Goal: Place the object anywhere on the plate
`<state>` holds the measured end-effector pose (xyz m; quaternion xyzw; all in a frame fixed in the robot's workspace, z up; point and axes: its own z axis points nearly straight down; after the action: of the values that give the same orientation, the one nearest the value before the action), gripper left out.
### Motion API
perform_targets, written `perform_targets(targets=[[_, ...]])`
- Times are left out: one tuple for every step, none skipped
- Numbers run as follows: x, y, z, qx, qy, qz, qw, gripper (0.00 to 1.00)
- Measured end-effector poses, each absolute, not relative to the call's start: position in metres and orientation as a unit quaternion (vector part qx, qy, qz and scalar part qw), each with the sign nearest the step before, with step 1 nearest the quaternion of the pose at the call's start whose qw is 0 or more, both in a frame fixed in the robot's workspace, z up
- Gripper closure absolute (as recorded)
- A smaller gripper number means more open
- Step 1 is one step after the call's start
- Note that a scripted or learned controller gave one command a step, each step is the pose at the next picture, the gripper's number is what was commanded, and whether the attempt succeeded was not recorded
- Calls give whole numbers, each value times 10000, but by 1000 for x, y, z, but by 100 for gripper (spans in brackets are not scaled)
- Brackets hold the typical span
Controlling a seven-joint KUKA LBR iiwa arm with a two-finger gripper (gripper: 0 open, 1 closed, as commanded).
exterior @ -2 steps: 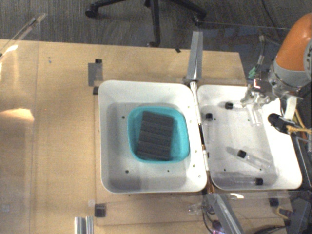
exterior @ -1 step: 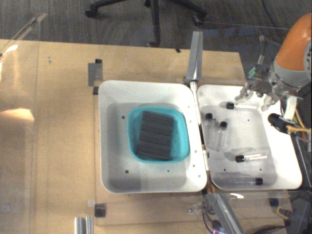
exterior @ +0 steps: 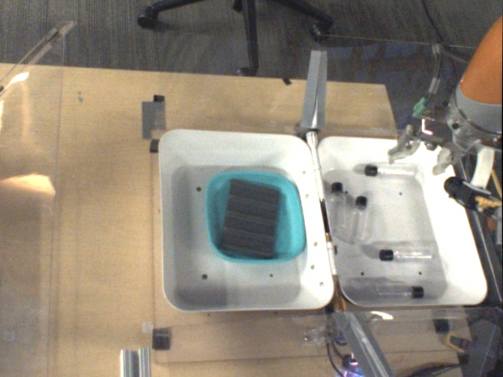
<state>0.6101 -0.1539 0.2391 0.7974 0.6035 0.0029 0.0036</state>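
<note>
One teal plate (exterior: 292,234) carrying one dark ribbed block (exterior: 251,220) | about five black-capped clear tubes (exterior: 405,253) lying in right bin (exterior: 464,277) | gripper (exterior: 428,144) hovering, grip unreadable.

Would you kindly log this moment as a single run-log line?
arm: over right bin's far right corner | tool: nothing seen in it | plate: teal, left bin, dark ridged block on it | right bin: clear vials

A pale wooden bench (exterior: 86,234) carries two shallow white bins side by side, the left bin (exterior: 177,289) and the right bin (exterior: 464,285), their inner rims nearly touching. A grey metal post (exterior: 314,93) runs back from the gap between them. Behind the bench, a black office chair base (exterior: 247,6) stands on grey carpet (exterior: 94,6).
</note>
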Motion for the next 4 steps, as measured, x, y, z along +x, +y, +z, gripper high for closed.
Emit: perform_targets(targets=[[615, -124, 254, 8227, 5684, 26, 31, 0], [655, -187, 301, 8449, 5349, 37, 52, 0], [656, -196, 439, 8854, 4648, 54, 64, 0], [671, -197, 436, 9082, 4185, 43, 50, 0]])
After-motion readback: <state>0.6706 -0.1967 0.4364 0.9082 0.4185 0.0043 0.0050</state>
